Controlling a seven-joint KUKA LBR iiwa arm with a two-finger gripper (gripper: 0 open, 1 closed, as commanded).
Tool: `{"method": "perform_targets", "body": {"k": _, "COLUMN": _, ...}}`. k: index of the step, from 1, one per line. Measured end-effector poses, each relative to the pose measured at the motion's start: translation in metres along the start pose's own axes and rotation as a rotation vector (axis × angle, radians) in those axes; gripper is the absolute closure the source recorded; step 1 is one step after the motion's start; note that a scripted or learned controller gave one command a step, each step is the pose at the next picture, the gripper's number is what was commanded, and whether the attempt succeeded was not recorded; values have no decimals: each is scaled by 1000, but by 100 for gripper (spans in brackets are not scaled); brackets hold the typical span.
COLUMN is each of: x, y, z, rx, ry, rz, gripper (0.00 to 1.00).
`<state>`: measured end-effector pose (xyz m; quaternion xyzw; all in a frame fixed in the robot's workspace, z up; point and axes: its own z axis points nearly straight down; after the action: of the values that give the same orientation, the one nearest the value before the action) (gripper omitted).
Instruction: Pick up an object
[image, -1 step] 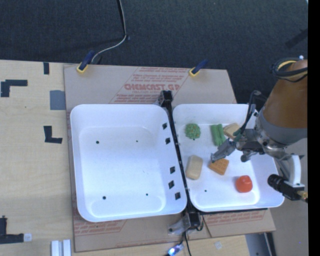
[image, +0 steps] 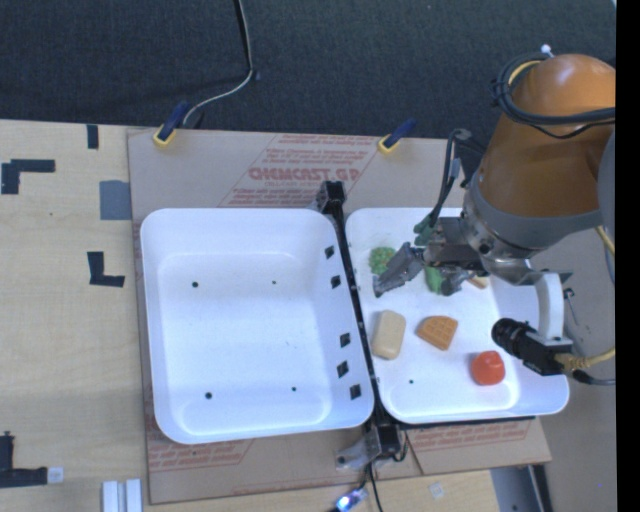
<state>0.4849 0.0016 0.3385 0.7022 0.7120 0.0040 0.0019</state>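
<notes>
Right now the gripper (image: 420, 268) hangs over the right bin (image: 540, 400), fingers spread apart and holding nothing. A green object (image: 383, 259) lies just beside its left fingertip, nearest of all; the cream block (image: 389, 334) sits below.

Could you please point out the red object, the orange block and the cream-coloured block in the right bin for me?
red object (image: 488, 368): camera view, middle of its top face.
orange block (image: 438, 331): camera view, centre of its upper surface.
cream-coloured block (image: 389, 334): camera view, middle of its long face.
</notes>
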Motion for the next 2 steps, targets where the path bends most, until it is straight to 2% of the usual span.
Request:
{"method": "perform_targets", "body": {"k": 1, "x": 5, "y": 64, "z": -95, "rx": -5, "ry": -4, "rz": 10, "gripper": 0}}
{"method": "perform_targets", "body": {"k": 2, "x": -11, "y": 30, "z": -204, "rx": -5, "ry": -3, "rz": 13, "gripper": 0}}
